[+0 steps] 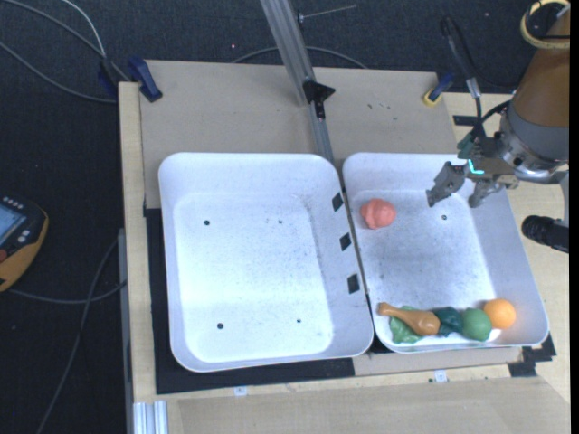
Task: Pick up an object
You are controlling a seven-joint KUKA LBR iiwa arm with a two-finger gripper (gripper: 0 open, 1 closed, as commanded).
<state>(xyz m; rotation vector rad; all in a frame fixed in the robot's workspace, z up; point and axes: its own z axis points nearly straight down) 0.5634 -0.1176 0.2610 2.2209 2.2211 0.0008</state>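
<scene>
From the camera above the counter (235,107), the arm comes in from the right with its gripper (461,188) hanging over the upper part of the right bin (507,251), fingers (442,188) spread apart with nothing between them. The nearest thing to take is a pinkish-red lump (379,212) lying alone on the bin floor to the gripper's left, just beside the wall shared with the left bin (181,242). Down in the right bin's near corner sit an orange ball (499,314), a green ball (476,325) and a brown drumstick-shaped toy (409,317), crowded together against the rim. I'd go for the lump: slide across until the open fingers straddle it, come straight down, and mind the dividing wall so one finger doesn't catch on it. The corner pile looks harder, since neighbours touch.
</scene>
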